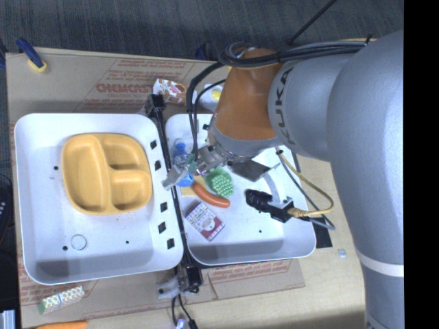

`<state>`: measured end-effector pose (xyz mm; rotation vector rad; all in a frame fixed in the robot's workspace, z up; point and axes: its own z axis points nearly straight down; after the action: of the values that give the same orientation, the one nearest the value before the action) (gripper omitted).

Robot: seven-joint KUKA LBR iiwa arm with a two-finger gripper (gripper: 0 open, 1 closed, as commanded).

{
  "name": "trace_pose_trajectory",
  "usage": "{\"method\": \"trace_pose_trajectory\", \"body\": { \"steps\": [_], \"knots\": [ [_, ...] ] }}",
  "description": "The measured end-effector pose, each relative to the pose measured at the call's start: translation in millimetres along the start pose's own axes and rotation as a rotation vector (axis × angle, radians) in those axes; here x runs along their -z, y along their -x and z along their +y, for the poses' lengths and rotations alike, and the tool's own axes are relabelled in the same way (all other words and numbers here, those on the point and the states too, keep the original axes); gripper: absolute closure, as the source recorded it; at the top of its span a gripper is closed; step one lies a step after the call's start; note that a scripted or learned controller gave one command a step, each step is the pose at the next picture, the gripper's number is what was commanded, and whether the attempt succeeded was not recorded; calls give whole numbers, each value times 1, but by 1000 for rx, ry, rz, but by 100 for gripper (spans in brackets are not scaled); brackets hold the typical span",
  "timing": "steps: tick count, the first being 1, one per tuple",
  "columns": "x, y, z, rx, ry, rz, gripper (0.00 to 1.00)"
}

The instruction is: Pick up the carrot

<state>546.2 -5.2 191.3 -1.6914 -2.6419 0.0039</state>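
A grey robot arm [343,81] with an orange band reaches in from the right, over two shallow white bins that sit side by side on a bench. The left bin [27,252] holds a yellow divided plate [103,170].

The carrot [211,195] lies in the right bin [291,245], toward nine o'clock of that bin's floor and close to the wall it shares with the left bin. Its orange body runs at a slant, and a green leafy top [221,181] sits at its one o'clock end. A small red and white packet [205,221] lies just beside it at six o'clock. A small blue item [180,147] lies near at eleven o'clock.

The gripper [184,173] hangs low at about ten o'clock of the carrot, very near its pale end and hard against the dividing wall. From where I stand, metal parts and clutter overlap there. I cannot tell whether the gripper is spread or pressed together, and I see nothing pinched in it.

The step in hand looks like lining up for the grasp. To do it well, I judge the gripper should shift toward four o'clock until it is centred over the orange body. It should then turn so that it closes across the carrot's short width, come down clear of the packet and the wall, and clamp on the body, not the soft green top.
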Motion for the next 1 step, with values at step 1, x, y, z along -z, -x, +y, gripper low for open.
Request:
{"method": "trace_pose_trajectory", "body": {
  "steps": [1],
  "knots": [
    [0, -10, -4, -191, -1, 0, 0]
  ]
}}
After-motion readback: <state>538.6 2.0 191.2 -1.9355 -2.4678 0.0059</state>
